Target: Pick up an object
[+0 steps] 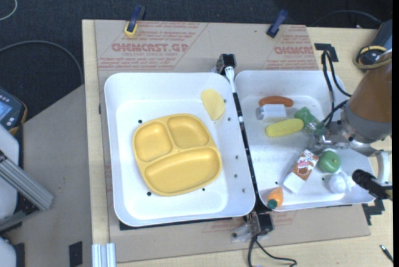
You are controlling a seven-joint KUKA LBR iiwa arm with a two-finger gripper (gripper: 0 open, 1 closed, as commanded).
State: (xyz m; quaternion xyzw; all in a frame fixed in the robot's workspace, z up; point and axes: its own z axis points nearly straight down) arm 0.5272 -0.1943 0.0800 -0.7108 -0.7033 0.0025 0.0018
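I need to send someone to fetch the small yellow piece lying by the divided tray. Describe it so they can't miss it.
Start at the left bin, which holds the yellow divided tray. Look just past the tray's upper right corner, near the wall shared with the right bin: the yellow chip lies there. It is small, flat, pale and alone.

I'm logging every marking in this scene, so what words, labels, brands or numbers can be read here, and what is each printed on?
"CHEMCAST G.P": red print on the brown paper-covered board behind the left white bin.
"CHEMCAS…": the same red print, cut off, on the board behind the right white bin; fainter repeated lines beneath both are too small to read.
Small white carton with a red label in the right bin: print too blurred to read.
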